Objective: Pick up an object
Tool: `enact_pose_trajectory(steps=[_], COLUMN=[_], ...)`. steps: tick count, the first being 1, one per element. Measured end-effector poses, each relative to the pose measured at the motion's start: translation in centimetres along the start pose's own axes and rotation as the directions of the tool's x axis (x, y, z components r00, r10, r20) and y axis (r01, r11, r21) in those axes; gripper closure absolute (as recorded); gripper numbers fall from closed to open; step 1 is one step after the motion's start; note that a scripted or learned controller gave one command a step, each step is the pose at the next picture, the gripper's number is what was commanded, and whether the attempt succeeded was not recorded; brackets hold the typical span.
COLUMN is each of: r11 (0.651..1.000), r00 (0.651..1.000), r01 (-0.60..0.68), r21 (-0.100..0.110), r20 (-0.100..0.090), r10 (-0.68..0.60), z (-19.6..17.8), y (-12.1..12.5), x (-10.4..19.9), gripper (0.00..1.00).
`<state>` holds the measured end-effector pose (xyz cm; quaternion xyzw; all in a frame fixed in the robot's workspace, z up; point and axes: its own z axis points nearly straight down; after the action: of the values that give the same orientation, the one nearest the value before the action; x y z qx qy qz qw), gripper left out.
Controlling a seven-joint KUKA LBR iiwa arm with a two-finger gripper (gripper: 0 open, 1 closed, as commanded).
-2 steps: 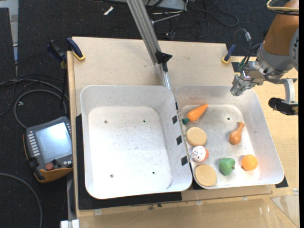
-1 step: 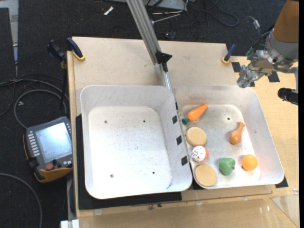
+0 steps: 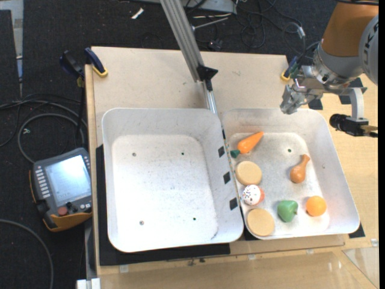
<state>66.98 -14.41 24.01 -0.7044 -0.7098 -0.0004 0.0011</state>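
The right bin (image 3: pixel 325 131) holds several toy foods: a carrot (image 3: pixel 250 142), a drumstick (image 3: pixel 299 168), a tan round biscuit (image 3: pixel 248 173), a white speckled ball (image 3: pixel 251 194), a second tan biscuit (image 3: pixel 261 221), a green pepper (image 3: pixel 287 210) and an orange fruit (image 3: pixel 316 206). My gripper (image 3: pixel 291 104) hangs above the bin's far edge, up and right of the carrot. Nothing is seen between its fingers.
The left bin (image 3: pixel 120 125) lies beside the right one. A slanted metal pole (image 3: pixel 183 32) crosses the bench behind the bins. Clamps sit at the bench's far left corner (image 3: pixel 90 62). A pendant (image 3: pixel 63 185) lies on the floor to the left.
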Motion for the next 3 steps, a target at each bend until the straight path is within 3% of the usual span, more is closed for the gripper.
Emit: enact_pose_trajectory(steps=[3], r11=[1.0], r00=[1.0], r01=[0.001], r21=[0.002], r20=[0.0], r10=[-0.001], z=[1.6], y=[-3.3], x=[17.2], gripper=[1.0])
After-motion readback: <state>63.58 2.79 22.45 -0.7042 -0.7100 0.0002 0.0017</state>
